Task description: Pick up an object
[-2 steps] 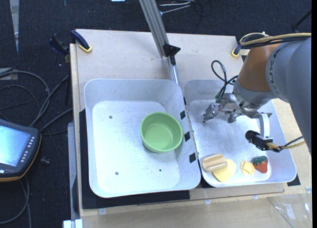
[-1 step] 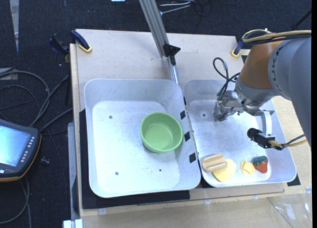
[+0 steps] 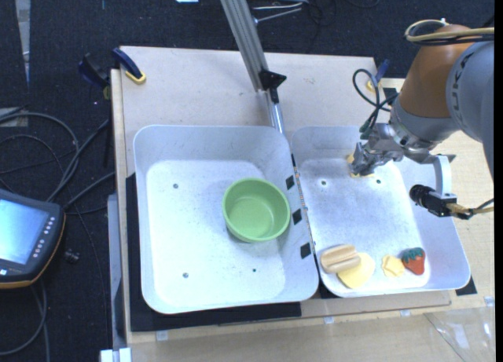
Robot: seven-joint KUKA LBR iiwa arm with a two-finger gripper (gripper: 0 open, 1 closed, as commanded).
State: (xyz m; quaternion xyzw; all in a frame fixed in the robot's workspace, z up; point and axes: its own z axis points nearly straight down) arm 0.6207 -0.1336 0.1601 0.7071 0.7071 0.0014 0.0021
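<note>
On the bench [image 3: 196, 85], left to right:
Left bin [image 3: 157, 195]: a shallow white tray that holds one thing.
Bowl [image 3: 255, 210]: green, upright, mouth up, in the right half of the left bin, near the wall shared with the other bin.
Pole [image 3: 244, 31]: a grey metal bar that slants down from the top of the view and ends at the back edge where the two bins meet.
Right bin [image 3: 377, 211]: white, touching the left bin along one side.
Bun [image 3: 339, 257]: tan, at the front of the right bin, touching the yellow piece.
Yellow piece [image 3: 356, 272]: flat and pale, just right of and below the bun.
Small yellow bit [image 3: 392, 265]: just beside the strawberry.
Strawberry [image 3: 414, 261]: red with a green top, near the front right corner.
Gripper [image 3: 363, 166]: low over the back of the right bin, well apart from the four food items; something small and yellowish shows at its tip, too small to identify.
Fingers: cannot tell whether spread or closed.
Arm [image 3: 440, 85]: grey with an orange band, reaching in from the right.
</note>
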